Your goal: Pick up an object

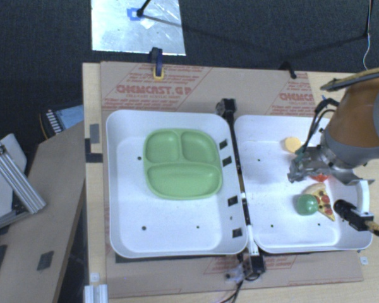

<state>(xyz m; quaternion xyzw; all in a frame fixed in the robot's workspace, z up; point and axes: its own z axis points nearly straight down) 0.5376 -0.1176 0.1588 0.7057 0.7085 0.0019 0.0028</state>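
Your tool sits low over the right bin, mid-right area, hanging off the grey wrist with the orange band above it. Can't tell how far apart the fingers are or if anything's between them; it's a dark cluster at this angle, so don't count it as a grasp. Candidate objects are all in the right bin: a green ball just near-side of the tool, a pizza slice toy touching or just beside the ball on its right, and a yellow piece on the far side of the tool, near the far wall. The left bin carries a green divided plate, well apart from the arm, so ignore it. My read: you're at the approach/descend step, nothing lifted yet. To do it well, pick one target and commit. The ball is closest but round and will likely roll or squirt out if you close off-centre, so centre the fingers over its middle and go straight down. The pizza slice is flat and hugs the floor, harder to get under. Watch the crowding: ball and slice are so close that a finger could land on the slice and shove both. Lift slowly and confirm something's actually between the fingers.
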